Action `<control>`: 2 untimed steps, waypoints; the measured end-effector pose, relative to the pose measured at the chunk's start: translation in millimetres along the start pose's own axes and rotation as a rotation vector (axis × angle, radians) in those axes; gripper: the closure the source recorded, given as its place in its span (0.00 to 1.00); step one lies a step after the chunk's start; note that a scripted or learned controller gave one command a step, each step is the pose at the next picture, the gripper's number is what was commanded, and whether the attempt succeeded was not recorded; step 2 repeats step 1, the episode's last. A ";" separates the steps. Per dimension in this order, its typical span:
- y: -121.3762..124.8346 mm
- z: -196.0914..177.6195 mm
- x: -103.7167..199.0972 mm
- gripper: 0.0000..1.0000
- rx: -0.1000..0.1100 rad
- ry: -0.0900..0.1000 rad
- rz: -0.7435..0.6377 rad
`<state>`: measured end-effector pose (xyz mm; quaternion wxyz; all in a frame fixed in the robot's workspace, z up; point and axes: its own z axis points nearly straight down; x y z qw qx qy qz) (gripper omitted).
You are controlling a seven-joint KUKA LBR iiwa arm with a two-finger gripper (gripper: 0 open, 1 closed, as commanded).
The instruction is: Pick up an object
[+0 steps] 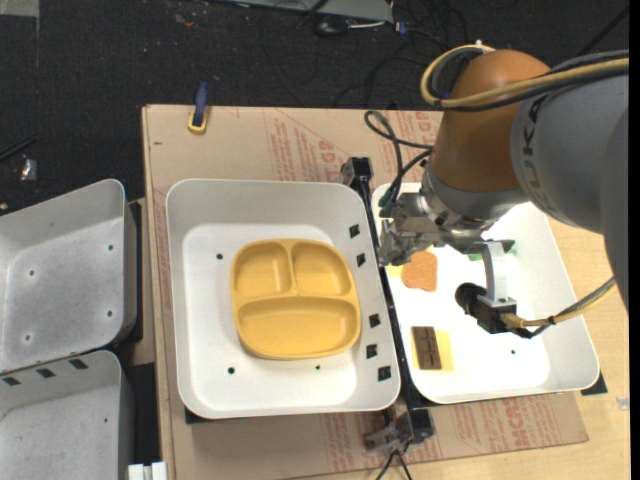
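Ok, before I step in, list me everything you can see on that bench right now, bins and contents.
White bins: 2, white, side by side on the bench; the left-hand one in view is the larger in the picture.
Divided plate: 1, yellow, three compartments, lying flat in the middle of the left bin.
Flat orange piece: 1, orange, right bin, near its left wall, just below the gripper.
Brown and yellow block: 1, dark brown top beside a yellow part, right bin, lower left.
Clamp: 1, blue and yellow, on the bench board's far left corner.
Arm: 1, grey with orange band, reaching in from the right.
Gripper: 1, over the right bin's left side.
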<state>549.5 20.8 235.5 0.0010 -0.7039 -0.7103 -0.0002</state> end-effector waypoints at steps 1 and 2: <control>1.9 -7.8 51.1 1.00 -0.002 0.000 0.001; 1.9 -7.8 51.1 1.00 -0.002 0.000 0.001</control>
